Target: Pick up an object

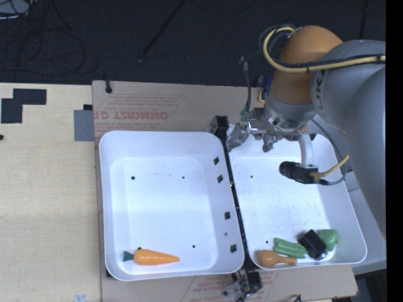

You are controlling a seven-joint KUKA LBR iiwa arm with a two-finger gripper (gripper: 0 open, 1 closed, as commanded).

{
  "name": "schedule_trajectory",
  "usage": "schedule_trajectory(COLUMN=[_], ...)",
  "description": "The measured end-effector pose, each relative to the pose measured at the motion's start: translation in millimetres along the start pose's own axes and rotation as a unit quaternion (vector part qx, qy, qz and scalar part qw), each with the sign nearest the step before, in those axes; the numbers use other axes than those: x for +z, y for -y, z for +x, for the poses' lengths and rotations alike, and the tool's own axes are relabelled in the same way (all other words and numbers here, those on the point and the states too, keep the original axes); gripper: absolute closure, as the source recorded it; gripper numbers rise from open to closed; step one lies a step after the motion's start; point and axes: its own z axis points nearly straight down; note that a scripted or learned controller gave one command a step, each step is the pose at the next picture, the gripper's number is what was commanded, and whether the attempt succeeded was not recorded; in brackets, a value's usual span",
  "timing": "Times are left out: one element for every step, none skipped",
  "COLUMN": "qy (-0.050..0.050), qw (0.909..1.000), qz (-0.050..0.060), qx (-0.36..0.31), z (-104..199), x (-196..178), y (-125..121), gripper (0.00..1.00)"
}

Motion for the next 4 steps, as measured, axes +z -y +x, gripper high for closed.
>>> schedule_trajectory(qy=[0.000, 0.000, -0.001, 0.000], qw=[1.0000, 1.0000, 1.0000, 1.0000], qz=[0.005, -0.003, 0.001, 0.002], qx=[0.002, -0.001, -0.001, 0.000], z=[-3, 59, 134, 197], x=[-4, -135, -176, -196], y=[2, 1, 0, -1], gripper=[1.00, 1.00, 1.00, 1.00])
